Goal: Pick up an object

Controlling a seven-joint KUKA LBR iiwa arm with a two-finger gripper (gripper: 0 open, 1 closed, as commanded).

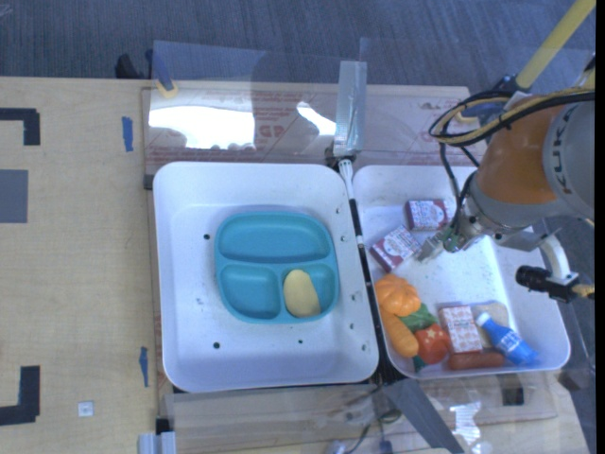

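white right bin point(529, 296): gripper point(452, 242) beside pink-white packet point(400, 247), crinkled.

Wooden bench point(66, 282); two white bins point(180, 282) point(553, 343) side by side.

Bright, even light, glare on the clear panel point(248, 121), mild softness throughout

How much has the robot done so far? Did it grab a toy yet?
Not yet, as far as I can see. Done: a yellow potato already lies in the blue tray in the left bin. In hand: the gripper is low in the right bin, beside a small packet; I see nothing lifted. Left: grabbing one thing, maybe that packet, and raising it.
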